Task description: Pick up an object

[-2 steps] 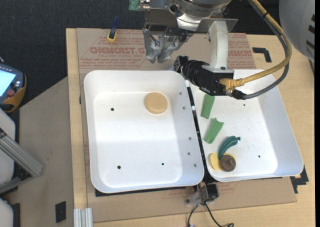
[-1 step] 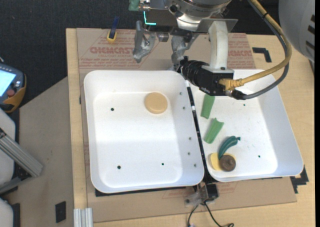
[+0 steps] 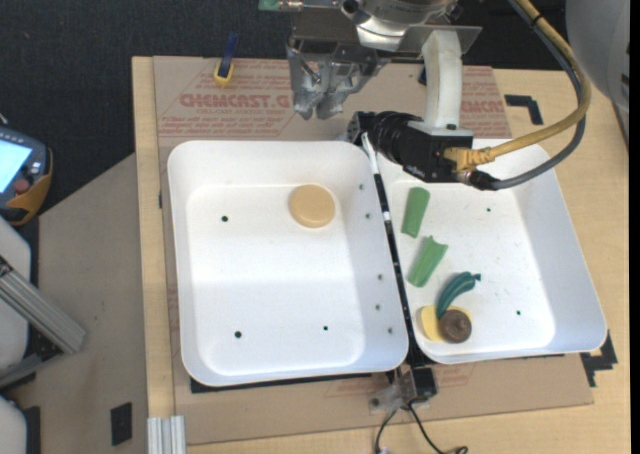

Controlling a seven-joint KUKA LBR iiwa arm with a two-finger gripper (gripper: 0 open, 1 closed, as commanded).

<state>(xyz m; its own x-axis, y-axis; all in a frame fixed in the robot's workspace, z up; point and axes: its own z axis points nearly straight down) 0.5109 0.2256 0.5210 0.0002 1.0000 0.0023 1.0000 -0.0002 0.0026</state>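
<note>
Smooth tan round disc (image 3: 313, 206) lies in glossy white left bin (image 3: 200, 242).

Two smooth, glossy white plastic bins (image 3: 270, 342) sit on matt brown cardboard (image 3: 190, 92). A matt tan disc (image 3: 313, 206) lies left of centre. Right: matt green pieces (image 3: 415, 212). Top centre: dull grey metal gripper (image 3: 322, 102) and a shiny yellow cable (image 3: 540, 137).

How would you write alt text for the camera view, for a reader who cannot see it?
A grey robot arm's gripper hangs above the far edge of the left white bin, which holds one round tan disc. The right bin holds two green pieces and a small cluster of objects.
</note>
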